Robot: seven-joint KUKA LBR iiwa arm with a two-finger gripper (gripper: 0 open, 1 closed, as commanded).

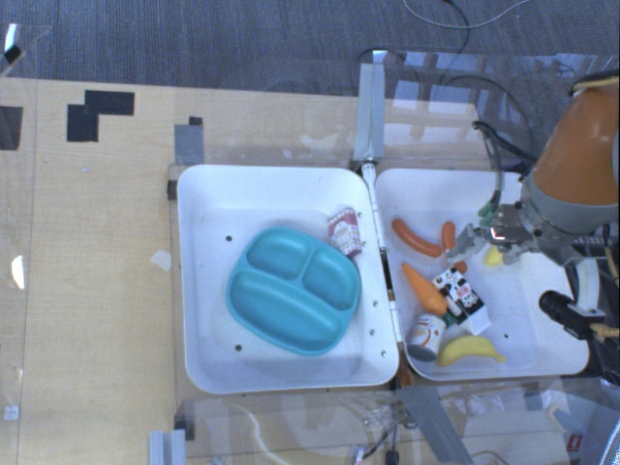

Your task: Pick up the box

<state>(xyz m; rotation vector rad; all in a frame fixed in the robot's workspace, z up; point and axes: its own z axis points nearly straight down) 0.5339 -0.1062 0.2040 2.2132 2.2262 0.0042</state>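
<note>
The box (459, 294) is small, white with black patches, and lies tilted in the right bin (542, 352), between a carrot and a banana. My gripper (494, 234) hangs over the same bin, up and to the right of the box and apart from it. Nothing of the box is under the gripper. A small yellow object (494, 257) shows just below the gripper.
Around the box lie an orange carrot (423, 290), a banana (470, 352), a small can (423, 334) and two sausages (417, 239) (448, 236). The left bin (208, 260) holds a blue divided tray (294, 290) and a red and white packet (345, 232).
</note>
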